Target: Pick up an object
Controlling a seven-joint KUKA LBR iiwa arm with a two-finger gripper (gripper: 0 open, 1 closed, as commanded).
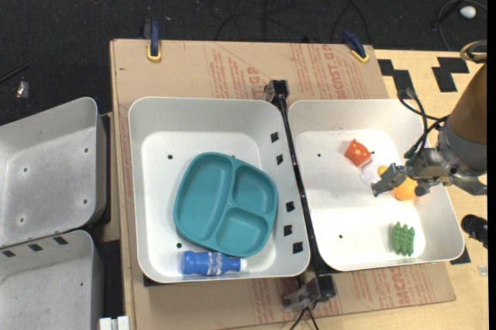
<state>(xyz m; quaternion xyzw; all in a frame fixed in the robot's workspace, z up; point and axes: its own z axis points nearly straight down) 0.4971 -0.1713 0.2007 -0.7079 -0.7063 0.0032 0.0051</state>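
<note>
In the right bin (434, 243) lie a red block (356, 152), an orange ball (404, 193) and a green knobbly toy (402, 238). My gripper (390, 179) reaches in from the right, low over the bin's middle right. It stands open, and its lower finger (383, 186) lies just left of and against the orange ball. The ball sits beside the fingers, not between them. The red block is up and to the left of the gripper, and the green toy lies below it near the front wall.
The left bin (147, 166) holds a teal divided plate (225, 203) and a blue bottle (211, 264) at its front wall. A black divider (292, 181) runs between the bins. Grey trays (46, 166) stand off the bench at the left.
</note>
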